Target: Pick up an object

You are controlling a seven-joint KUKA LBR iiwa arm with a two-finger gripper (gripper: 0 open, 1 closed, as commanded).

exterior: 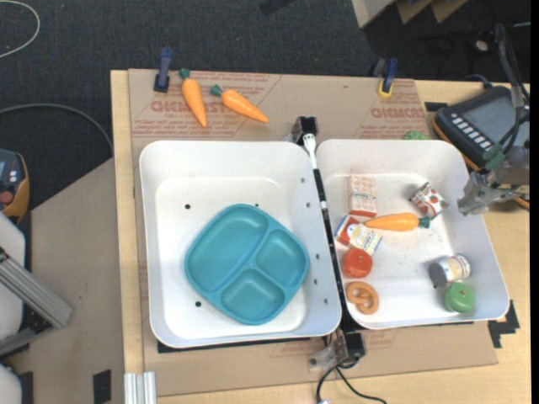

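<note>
Gripper [477, 194] at right edge of frame, by rim of right bin [404, 151]; wide or narrow: can't tell. Holding nothing visible. Likely target: toy carrot [392, 222], mid right bin, lying approx level, left end just beside small carton [360, 237]. Prob light, stiff plastic, smooth & round, so apt to roll; best pinched across thick mid-body, not tapered tip

Smooth, glossy plastic on the teal three-compartment plate [246, 263] and two shallow white bins [156, 225]; matt brown cardboard sheet [278, 108] beneath.
</note>
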